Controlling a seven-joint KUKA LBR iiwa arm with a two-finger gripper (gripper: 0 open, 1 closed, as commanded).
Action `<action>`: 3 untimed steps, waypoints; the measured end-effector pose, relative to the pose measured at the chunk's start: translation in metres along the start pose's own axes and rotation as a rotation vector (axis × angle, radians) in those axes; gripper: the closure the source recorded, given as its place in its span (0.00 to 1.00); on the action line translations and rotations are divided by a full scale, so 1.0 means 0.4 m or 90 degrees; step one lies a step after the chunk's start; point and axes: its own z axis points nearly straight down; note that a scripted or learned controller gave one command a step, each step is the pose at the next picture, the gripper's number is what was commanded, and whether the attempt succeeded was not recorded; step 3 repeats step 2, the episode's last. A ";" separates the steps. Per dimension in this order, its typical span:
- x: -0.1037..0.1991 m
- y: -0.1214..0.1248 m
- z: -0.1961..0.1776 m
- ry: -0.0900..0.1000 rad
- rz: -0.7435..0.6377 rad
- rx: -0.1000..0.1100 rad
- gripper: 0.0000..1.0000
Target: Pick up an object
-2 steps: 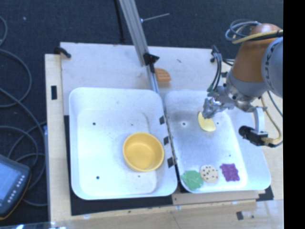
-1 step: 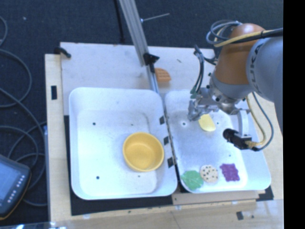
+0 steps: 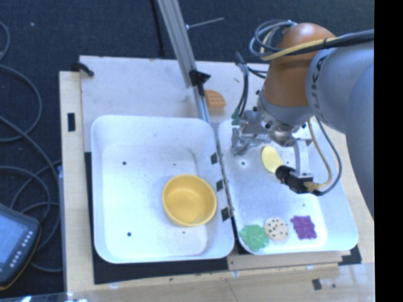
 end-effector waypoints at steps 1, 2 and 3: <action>0.122 -0.032 -0.011 0.000 0.000 0.002 1.00; 0.257 -0.037 -0.046 0.000 -0.001 0.001 1.00; 0.257 -0.037 -0.046 0.000 -0.001 0.001 1.00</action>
